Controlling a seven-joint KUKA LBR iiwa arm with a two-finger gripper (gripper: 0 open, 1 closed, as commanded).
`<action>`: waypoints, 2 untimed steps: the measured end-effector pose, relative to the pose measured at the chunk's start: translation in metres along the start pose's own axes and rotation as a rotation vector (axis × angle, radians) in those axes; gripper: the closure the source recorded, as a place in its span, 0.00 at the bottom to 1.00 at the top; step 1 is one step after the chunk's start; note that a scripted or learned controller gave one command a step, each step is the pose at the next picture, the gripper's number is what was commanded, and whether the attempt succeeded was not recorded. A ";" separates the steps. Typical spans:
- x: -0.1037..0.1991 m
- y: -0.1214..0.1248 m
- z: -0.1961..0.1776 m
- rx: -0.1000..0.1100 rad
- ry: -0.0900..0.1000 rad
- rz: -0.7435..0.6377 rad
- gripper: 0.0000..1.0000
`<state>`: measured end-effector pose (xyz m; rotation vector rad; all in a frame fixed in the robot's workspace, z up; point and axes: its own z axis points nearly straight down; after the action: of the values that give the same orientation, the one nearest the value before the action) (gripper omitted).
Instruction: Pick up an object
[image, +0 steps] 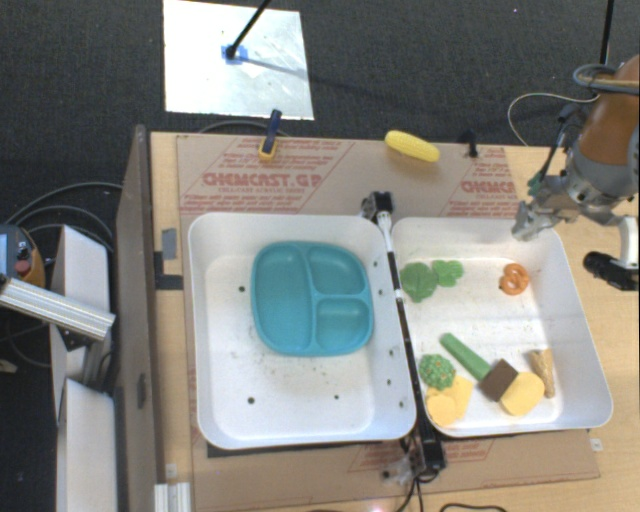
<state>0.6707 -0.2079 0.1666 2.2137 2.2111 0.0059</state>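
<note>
**Arm at the far corner of the right bin, toys lying in the bin**

The gripper (527, 224) hangs at the upper right corner of the right bin (580, 300), over its rim, at the end of the grey arm (600, 170) with its orange band. It is small and blurred here, so I cannot tell whether it is open or closed, and nothing can be made out in it.

The things to pick lie in the right bin. A green leafy toy (428, 278) sits near the divider at the top, and an orange pretzel (514, 279) lies to its right, near the gripper but apart from it. Toward the front, a green stick (464, 355) slants down to a brown block (499, 380), which touches a yellow lump (522, 396). A small green broccoli (436, 371) rests against a yellow piece (450, 402). A tan stick (542, 370) lies at the right.

The left bin (225, 400) holds a teal divided plate (310, 299). A yellow banana-like toy (412, 146) lies on the cardboard (330, 170) behind the bins.
</note>
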 end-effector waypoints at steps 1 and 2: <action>0.004 -0.001 0.005 0.008 0.005 -0.004 0.00; 0.001 -0.033 0.036 0.013 0.006 -0.002 0.00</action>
<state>0.6380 -0.2068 0.1303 2.2216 2.2225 -0.0023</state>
